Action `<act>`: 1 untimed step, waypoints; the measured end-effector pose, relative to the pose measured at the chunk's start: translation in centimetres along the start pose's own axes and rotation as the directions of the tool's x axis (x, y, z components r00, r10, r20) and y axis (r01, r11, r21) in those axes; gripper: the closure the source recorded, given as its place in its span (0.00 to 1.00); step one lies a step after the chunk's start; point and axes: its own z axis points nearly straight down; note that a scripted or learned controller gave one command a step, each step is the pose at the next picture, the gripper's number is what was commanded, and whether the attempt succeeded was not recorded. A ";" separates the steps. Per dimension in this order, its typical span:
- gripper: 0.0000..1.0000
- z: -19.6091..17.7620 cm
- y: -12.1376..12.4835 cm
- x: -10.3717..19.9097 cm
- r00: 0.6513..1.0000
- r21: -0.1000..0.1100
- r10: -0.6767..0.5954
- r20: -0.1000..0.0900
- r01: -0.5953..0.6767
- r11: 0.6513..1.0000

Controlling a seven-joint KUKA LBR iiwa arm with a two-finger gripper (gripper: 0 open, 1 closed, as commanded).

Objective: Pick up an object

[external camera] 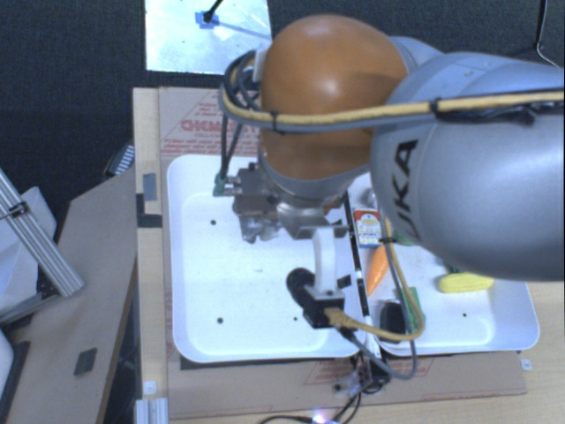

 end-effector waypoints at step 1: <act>1.00 0.2 8.9 -5.2 1.000 -0.016 0.021 0.001 -0.021 1.000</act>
